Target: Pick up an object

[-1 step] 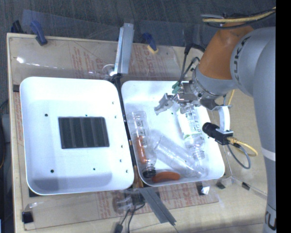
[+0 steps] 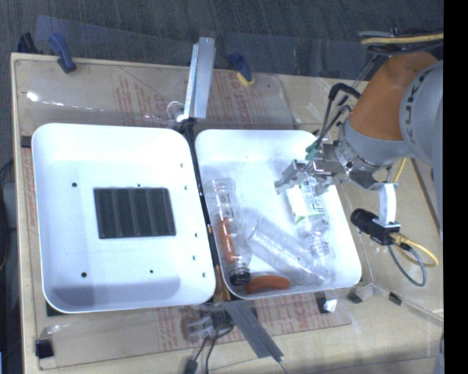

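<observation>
We see the end effector point(image 2: 303, 174) low in the white right-hand bin point(image 2: 249, 142), directly above the clear plastic bottle with a white label point(image 2: 308, 209), whose long axis runs away from it toward the bin's near edge. We cannot tell its state.

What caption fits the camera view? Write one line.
Claw over clear bottles in the right bin; left bin beside it.
</observation>
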Robot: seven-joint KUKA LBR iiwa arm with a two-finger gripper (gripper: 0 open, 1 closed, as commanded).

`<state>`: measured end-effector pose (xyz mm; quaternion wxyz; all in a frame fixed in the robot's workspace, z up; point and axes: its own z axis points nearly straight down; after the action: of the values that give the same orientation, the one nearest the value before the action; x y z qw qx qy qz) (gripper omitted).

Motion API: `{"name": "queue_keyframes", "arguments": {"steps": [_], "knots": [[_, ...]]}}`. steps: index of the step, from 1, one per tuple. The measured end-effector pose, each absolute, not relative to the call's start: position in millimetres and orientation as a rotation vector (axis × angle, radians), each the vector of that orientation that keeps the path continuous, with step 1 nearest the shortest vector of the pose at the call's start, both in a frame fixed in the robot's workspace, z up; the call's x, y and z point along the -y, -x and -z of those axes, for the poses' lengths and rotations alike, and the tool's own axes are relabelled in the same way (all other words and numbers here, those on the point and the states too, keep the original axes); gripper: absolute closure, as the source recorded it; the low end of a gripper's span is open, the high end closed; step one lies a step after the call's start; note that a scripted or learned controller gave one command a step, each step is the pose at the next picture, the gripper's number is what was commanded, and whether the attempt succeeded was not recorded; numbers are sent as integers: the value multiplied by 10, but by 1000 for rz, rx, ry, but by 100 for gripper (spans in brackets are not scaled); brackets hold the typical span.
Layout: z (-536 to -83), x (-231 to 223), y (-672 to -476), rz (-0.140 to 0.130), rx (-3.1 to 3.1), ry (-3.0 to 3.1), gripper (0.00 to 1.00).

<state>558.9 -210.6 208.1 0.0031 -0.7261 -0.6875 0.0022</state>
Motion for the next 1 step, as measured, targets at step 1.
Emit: {"name": "queue_keyframes", "arguments": {"steps": [1], "knots": [[-1815,2072,-5814,-4,2195,2245,0]]}}
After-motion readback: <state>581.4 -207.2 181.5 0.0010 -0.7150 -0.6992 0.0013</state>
